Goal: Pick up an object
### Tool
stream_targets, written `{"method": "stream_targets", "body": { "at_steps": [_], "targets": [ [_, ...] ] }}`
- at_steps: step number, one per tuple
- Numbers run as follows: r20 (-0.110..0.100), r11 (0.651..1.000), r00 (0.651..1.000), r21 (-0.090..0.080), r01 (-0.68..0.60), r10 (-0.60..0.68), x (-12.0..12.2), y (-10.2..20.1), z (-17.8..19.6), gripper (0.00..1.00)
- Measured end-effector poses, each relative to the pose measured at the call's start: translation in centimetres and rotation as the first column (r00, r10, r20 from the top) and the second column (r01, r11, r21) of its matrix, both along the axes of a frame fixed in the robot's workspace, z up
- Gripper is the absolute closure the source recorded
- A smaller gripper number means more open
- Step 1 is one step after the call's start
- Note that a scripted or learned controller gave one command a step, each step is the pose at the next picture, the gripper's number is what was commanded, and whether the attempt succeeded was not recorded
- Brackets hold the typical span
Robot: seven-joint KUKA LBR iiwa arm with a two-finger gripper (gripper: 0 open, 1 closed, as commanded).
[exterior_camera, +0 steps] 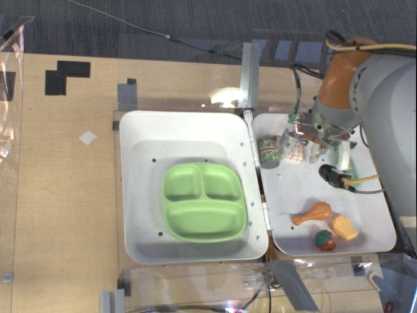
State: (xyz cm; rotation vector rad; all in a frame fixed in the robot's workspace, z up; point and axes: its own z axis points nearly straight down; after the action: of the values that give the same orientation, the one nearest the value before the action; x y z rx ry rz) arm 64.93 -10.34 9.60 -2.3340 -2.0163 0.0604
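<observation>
My gripper (307, 141) hangs low over the far part of the right bin (287, 194), under the orange-banded wrist. Directly at its left side is a small white packet with red print (296, 151); whether it is held I cannot tell. A small can with a green label (268, 152) stands left of the packet, by the bin's left wall. Near the front of the same bin lie an orange toy drumstick (313, 214), a yellow block-like toy (345, 227) and a red and green round toy (325, 240).
The left bin (140, 175) holds a green divided plate (204, 201) in its middle. A metal post (250, 77) rises at the back between the two bins. The arm's grey body covers the right bin's right side.
</observation>
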Motion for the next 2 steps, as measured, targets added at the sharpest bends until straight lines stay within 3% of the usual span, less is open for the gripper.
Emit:
{"method": "stream_targets", "body": {
  "at_steps": [1,2],
  "targets": [
    [0.073,1.000,0.997,-0.020,0.001,0.001,2.1,0.8,-0.6,0.00],
    [0.069,0.999,0.997,-0.017,-0.031,0.032,2.1,-0.7,-0.7,0.00]
  ]
}}
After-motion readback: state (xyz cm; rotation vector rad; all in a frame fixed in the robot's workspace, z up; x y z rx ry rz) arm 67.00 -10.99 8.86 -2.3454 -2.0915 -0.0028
